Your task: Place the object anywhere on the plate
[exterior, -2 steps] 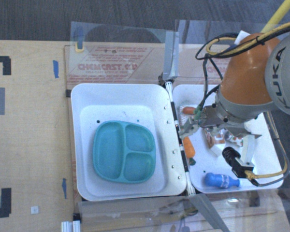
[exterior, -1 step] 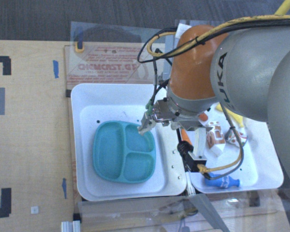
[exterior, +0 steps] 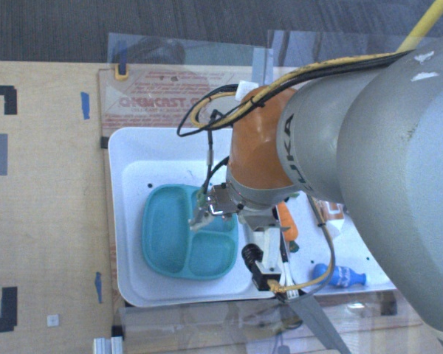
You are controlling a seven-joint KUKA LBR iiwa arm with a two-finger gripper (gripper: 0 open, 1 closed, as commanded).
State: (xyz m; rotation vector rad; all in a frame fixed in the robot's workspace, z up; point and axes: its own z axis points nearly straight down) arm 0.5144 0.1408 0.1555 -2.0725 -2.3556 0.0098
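Two bins: arm (exterior: 340,124) hides the carrot (exterior: 287,223), blue bottle (exterior: 342,276) beside; fingers' (exterior: 205,214) state over the plate (exterior: 184,234) unclear.

teal plate (exterior: 179,234), white bin (exterior: 125,198), orange object (exterior: 287,223)

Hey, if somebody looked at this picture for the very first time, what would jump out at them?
The big grey arm with its orange band sweeps in from the right and covers much of the bins. Below its wrist, a teal divided plastic plate lies in the left shallow white bin. A small orange carrot-like object and a blue bottle-shaped toy lie further right.
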